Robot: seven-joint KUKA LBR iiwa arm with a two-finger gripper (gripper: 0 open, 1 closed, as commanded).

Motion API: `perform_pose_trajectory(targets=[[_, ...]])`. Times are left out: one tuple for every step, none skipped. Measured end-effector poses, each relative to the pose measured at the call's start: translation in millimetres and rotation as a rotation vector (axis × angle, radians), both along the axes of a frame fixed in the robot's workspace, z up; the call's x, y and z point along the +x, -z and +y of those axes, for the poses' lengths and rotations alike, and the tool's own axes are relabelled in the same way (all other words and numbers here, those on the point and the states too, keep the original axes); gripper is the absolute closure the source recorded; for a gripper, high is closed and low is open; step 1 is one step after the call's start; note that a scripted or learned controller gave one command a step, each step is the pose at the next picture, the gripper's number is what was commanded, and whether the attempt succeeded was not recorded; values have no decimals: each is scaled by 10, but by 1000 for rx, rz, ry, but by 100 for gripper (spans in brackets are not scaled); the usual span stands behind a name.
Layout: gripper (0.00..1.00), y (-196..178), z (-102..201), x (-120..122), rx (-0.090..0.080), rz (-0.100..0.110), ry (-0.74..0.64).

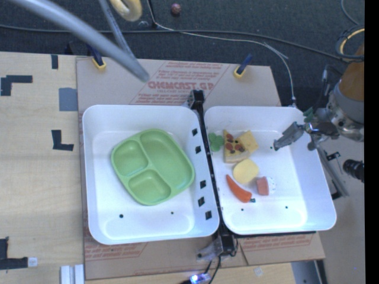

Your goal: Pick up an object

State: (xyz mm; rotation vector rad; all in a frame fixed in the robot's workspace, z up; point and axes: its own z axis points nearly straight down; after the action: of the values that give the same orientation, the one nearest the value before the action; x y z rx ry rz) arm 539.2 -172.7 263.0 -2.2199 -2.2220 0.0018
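Note:
The right bin point(308, 212) holds several toy foods. A pizza-like wedge point(235, 147) lies by a small green piece point(215, 139). Below them are a yellow lump point(245, 170), an orange carrot point(238, 189) and a small red block point(262, 186). My gripper point(299, 141) hangs over the bin's upper right part, to the right of the wedge and apart from every item. It is open, one finger point(287, 136) slanting down-left, and nothing sits between the fingers.
A green divided plate point(153, 165) lies in the left bin point(100, 218). A black divider point(204, 164) runs between the bins. Cables cross the dark bench behind, and a grey rod point(121, 43) slants in from the top left.

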Motion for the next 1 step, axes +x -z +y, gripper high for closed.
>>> perform_pose_trajectory(targets=[[0,645,31,-5,1,6,0]])
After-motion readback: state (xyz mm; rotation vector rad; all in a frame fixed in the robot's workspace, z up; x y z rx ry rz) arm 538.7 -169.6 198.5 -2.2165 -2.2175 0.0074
